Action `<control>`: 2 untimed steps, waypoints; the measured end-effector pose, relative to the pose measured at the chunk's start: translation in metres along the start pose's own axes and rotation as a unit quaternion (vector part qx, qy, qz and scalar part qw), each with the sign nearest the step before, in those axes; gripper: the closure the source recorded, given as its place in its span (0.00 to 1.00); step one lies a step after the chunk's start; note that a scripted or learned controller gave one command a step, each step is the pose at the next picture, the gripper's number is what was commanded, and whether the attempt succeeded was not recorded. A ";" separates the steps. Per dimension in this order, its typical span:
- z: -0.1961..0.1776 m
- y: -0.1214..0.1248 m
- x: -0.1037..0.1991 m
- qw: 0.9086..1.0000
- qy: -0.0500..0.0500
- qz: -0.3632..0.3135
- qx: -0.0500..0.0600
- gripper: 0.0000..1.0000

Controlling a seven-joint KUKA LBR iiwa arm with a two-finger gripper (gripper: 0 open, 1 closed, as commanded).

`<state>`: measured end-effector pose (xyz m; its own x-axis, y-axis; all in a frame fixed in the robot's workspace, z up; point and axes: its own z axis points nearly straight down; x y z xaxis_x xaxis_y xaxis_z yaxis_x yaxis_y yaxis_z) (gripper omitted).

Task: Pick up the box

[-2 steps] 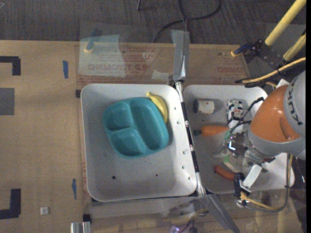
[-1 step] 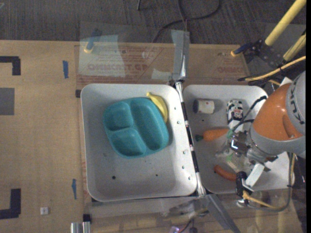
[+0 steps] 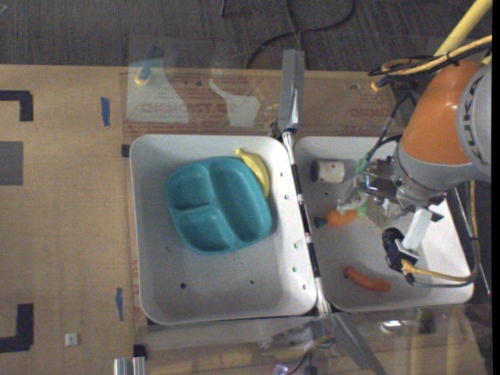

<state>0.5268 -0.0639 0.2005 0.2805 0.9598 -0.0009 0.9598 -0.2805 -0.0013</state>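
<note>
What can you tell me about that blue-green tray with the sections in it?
The tray is teal, looks like smooth plastic, and has rounded corners and three compartments: two side by side and one longer one across. Nothing lies in them. It sits right way up, turned at a slant, in the upper middle of the left bin. A yellow banana lies against its upper right edge, partly tucked under the rim. The gripper is over in the right bin, away from it.
</note>
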 end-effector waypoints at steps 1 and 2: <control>-0.018 -0.033 0.071 1.000 0.000 -0.015 0.000 1.00; -0.002 -0.027 -0.026 1.000 0.000 0.020 0.002 1.00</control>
<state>0.4939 -0.0816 0.2021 0.3189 0.9478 -0.0005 0.9478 -0.3189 -0.0044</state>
